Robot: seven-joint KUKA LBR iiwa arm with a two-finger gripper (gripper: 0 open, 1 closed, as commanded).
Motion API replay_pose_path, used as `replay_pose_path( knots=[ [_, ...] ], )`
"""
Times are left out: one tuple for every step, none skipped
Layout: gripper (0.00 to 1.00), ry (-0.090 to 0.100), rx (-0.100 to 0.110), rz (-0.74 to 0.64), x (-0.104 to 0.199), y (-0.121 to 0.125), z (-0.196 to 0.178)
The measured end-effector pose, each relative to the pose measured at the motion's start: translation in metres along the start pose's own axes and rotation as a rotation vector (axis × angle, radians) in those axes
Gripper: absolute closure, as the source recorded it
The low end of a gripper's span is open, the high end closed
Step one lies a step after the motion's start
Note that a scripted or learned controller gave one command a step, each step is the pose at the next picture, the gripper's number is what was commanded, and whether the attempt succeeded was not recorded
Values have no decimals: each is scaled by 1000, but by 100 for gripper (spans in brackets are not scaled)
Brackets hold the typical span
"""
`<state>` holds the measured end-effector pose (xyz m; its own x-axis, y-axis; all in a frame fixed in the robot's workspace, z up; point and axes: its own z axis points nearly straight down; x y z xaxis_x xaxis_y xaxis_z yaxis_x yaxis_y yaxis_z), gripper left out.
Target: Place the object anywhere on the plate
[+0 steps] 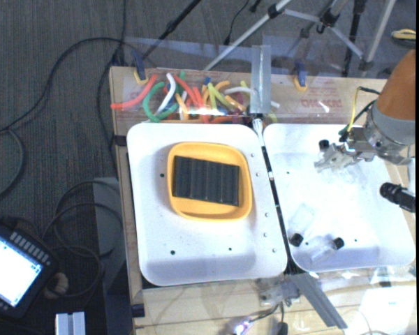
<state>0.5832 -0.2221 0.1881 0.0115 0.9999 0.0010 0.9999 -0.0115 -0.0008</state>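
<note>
A yellow plate (245, 187) with a dark ridged centre lies in the left bin (153, 250), a little back of its middle. Two small clear objects with black caps lie near the front of the right bin (377, 236): one (299, 226) by the front left corner, the other (325, 246) just to its right. My gripper (332, 156) hangs over the back part of the right bin, well behind both clear objects and to the right of the plate. I see nothing held in it.
A tangle of coloured tubes (188, 98) lies behind the left bin. An upright clear post (260, 82) stands at the back between the bins. Cables and a tablet (7, 265) are on the floor to the left.
</note>
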Motion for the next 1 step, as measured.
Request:
replay_pose_path(
  knots=[
    [100,-1,2,-74,69,-47,-3]
  ],
)
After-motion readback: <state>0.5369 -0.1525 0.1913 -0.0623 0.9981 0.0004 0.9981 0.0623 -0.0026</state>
